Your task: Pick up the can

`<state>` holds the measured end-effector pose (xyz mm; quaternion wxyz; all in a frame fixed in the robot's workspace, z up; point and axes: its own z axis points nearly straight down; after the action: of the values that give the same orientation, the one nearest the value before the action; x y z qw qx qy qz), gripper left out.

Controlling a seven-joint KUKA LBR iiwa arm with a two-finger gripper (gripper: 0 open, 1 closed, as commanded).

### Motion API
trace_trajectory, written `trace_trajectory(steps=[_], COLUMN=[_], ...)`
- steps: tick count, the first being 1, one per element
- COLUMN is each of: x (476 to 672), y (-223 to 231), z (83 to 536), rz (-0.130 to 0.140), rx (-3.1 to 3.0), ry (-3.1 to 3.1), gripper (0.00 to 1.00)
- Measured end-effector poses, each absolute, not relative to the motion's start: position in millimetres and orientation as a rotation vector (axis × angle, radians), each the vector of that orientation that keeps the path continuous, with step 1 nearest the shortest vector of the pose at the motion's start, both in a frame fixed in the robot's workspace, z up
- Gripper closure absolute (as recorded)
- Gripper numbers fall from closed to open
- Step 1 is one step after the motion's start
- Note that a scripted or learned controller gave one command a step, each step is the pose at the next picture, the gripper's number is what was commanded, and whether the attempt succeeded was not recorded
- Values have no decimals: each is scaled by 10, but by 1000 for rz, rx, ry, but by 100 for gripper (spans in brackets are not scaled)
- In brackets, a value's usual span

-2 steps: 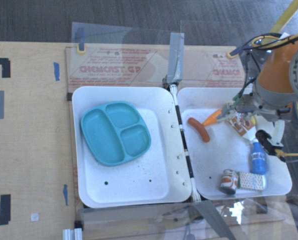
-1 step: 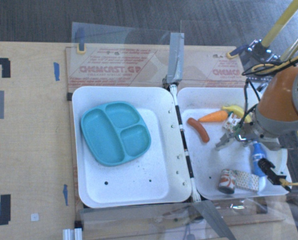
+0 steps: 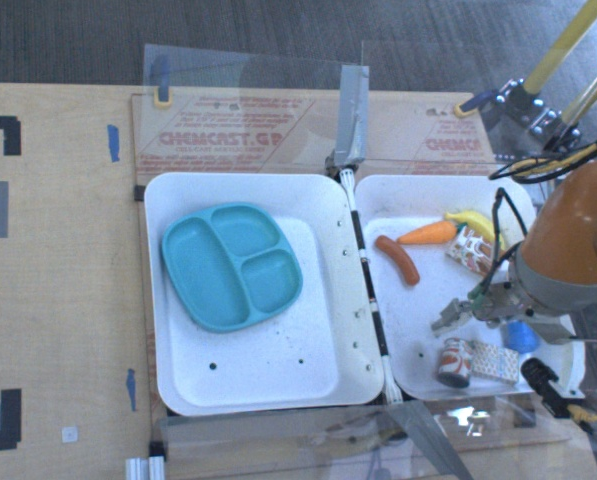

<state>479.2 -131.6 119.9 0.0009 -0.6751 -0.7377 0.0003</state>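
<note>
While the grey arm [image 3: 568, 258] with its orange band reaches in over the right bin [image 3: 418, 368], the claw [image 3: 465, 311] hangs low above the bin floor, its metal tips pointing toward the divider between the two bins. Whether those tips are spread or closed I cannot tell, and nothing is visible between them.

The can [image 3: 456, 361] lies on its side just below the claw, toward the near edge of the bin, with its dark end facing the divider; it rests on the white floor, apart from the claw. Touching the can on the side toward the arm is a patterned packet [image 3: 497, 362]. A small blue object [image 3: 521, 336] sits beside the claw, partly under the wrist.

Beyond the claw, toward the far wall, lie a red sausage [image 3: 397, 259], an orange carrot [image 3: 428, 233], a yellow banana [image 3: 475, 222] and a small printed carton [image 3: 471, 251].

Well off past the divider, the left bin [image 3: 178, 368] carries a teal divided plate [image 3: 232, 265]. Both bins stand on the wooden surface [image 3: 58, 298].
</note>
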Motion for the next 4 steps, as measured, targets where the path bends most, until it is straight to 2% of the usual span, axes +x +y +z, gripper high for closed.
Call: trace_trajectory(steps=[1, 2, 3, 4], x=[4801, 4802, 4827, 4834], y=[-1099, -1098, -1080, -1093], z=[874, 874, 880, 985], rz=[-2, -2, -6, -10], rx=[-1871, -1871, -1238, -1247], ry=[-2528, -2529, -2897, -2897], gripper=[0, 0, 0, 100])
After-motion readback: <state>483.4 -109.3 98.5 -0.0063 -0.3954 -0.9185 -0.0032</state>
